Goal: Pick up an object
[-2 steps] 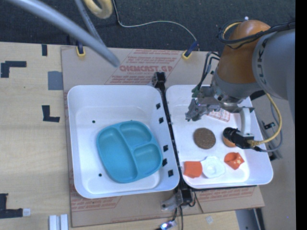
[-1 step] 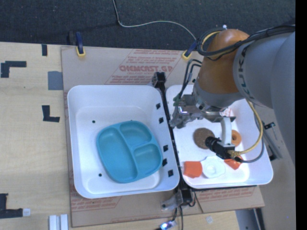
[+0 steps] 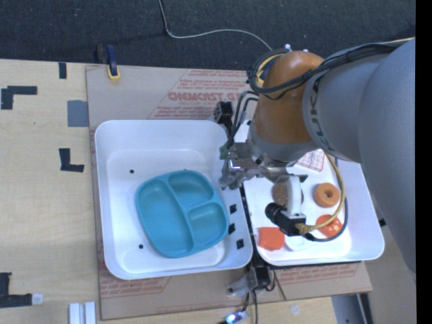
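Two white bins are seen side by side: a blue tray [image 3: 182,212] lies in the left bin [image 3: 111,147], and a doughnut [image 3: 327,195], an orange block [image 3: 271,238] and a small red-and-white card [image 3: 312,160] lie in the right bin [image 3: 368,248]. The gripper [image 3: 233,167] is hung over the wall between the bins; its state cannot be told. Nothing is seen held. A descent from here could be stopped by the rims, or a pick missed, since every object is set apart from it. "CHEMCAST" is read on the brown board [image 3: 189,96].
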Motion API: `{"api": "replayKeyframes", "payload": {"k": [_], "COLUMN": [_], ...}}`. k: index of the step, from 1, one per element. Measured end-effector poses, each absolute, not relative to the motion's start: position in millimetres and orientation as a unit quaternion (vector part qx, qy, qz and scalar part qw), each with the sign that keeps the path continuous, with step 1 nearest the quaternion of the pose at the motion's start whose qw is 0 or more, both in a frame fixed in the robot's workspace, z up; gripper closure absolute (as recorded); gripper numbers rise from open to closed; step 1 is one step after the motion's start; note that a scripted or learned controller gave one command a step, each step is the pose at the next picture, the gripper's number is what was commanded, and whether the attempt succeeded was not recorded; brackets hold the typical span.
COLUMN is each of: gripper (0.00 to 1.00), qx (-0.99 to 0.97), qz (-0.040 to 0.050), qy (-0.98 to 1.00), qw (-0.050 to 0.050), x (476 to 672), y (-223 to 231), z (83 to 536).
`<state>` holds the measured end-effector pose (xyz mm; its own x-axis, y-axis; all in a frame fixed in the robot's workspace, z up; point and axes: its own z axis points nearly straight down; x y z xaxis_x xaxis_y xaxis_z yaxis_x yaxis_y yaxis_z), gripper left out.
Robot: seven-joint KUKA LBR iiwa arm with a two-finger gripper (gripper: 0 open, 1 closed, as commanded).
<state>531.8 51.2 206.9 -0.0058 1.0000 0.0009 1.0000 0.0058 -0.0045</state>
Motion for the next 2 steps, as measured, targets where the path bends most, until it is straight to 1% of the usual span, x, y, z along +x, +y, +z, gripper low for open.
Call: {"api": "replayKeyframes", "payload": {"k": [1,2], "gripper": [1.00,0.00], "qx": [-0.704,-0.706], "qz": [0.0004,0.0012], "qy": [-0.710,-0.708], "qw": [0.001,0.001], "x": [509.8,510.6], "y": [99.9,96.9], "z": [222.0,221.2]}}
